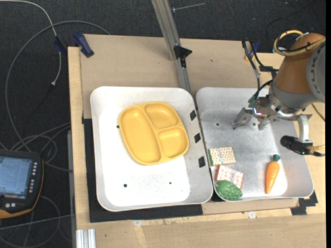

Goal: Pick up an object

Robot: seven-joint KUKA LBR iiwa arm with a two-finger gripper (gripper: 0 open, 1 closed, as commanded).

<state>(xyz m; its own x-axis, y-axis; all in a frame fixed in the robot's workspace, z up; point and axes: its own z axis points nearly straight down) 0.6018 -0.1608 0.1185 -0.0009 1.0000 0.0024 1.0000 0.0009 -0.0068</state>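
Nearest the lens, in the front of the right bin [297, 192], sit the candidate objects: a green leafy toy [229, 190] tucked into the bin's front corner, a red-and-white packet [230, 175] touching it from behind, and a patterned square packet [222, 155] just beyond that. Forward and slightly right of the pincer [253, 120] lies a toy carrot [272, 174], on its own and well apart from the packets. Any of these could serve as the task's thing; none is in the pincer, which hangs low over bare bin floor beyond them all, its fingers splayed and holding nothing.

Risks, as I judge them: from its present spot, a straight descent would close on bare floor, so the pincer must first travel forward. Both packets look flat and thin, so the fingers may skim over them or scrape the bin. Because the green toy and red packet touch, and both hug the bin wall, a grab there could catch two things, or jam against the rim. On its rounded, tapered body the carrot may roll or squirt out if squeezed off-centre.

Left of the pincer, the other bin [103, 138] holds a yellow divided plate [152, 133]; farther back runs a metal post [165, 14].
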